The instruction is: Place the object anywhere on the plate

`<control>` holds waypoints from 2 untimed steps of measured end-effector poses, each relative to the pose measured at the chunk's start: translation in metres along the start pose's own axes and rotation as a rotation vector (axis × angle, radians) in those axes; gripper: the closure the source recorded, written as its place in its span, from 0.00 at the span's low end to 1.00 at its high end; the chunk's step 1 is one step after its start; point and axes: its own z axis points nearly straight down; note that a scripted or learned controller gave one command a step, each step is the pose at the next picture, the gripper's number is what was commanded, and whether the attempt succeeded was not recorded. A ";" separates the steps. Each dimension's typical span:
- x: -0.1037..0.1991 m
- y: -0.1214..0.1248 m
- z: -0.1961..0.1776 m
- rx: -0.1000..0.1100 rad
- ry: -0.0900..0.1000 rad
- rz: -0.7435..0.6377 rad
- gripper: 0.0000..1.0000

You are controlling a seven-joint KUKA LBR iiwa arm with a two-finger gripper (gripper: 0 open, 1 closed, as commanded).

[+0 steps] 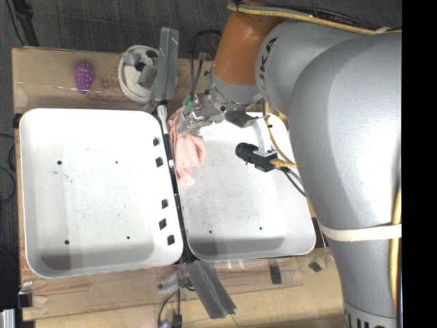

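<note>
Gripper (pixel 196 112) hangs at the right white plastic bin's (pixel 273 241) upper left corner, fingers clamped on a limp pink cloth (pixel 186 150) drooping beside the divider. Looks like the carrying step; next comes finding the plate, which I can't spot.

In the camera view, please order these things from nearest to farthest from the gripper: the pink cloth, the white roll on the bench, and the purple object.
Measured from the gripper:
1. The pink cloth, right below it at the right bin's upper left corner.
2. The white roll, on the bench to the upper left, behind the bins.
3. The purple object, farther left along the same bench strip.
</note>
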 end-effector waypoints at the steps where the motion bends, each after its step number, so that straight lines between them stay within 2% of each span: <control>1: 0.001 0.001 -0.040 -0.003 0.000 -0.010 1.00; 2: 0.058 -0.010 -0.033 0.000 -0.001 -0.415 1.00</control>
